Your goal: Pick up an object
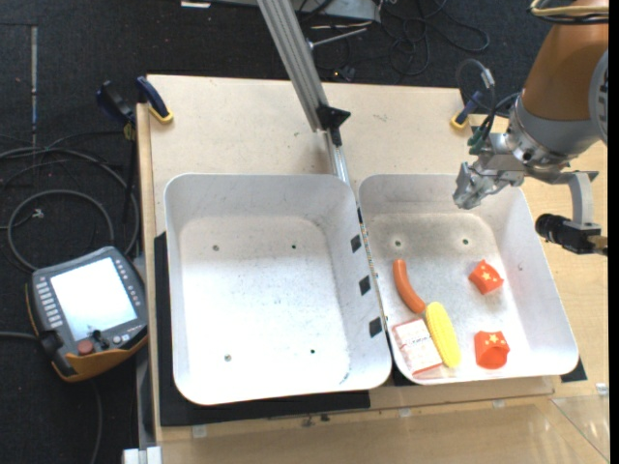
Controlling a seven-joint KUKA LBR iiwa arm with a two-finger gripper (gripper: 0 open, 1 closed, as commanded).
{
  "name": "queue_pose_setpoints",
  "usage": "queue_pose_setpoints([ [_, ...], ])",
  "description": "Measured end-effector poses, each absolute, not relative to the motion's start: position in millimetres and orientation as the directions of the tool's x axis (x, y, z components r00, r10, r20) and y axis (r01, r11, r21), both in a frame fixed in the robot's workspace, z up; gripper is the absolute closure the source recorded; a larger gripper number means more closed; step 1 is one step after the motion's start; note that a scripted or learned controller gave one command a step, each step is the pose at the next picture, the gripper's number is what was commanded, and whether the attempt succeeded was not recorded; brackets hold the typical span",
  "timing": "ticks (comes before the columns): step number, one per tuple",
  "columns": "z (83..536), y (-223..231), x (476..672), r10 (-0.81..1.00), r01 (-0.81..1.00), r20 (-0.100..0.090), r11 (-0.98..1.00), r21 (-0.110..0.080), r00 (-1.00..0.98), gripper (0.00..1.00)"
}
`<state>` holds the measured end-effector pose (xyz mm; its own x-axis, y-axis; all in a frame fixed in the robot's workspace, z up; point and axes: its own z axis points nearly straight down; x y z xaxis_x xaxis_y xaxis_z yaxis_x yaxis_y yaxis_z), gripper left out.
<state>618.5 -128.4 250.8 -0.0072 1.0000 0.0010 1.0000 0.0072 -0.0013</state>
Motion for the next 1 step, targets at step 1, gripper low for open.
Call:
queue_pose_setpoints([
  [1,257.8,-74.3,617.5,1.0,1.0,0.002,0.009,0.0,-0.009,1.0],
])
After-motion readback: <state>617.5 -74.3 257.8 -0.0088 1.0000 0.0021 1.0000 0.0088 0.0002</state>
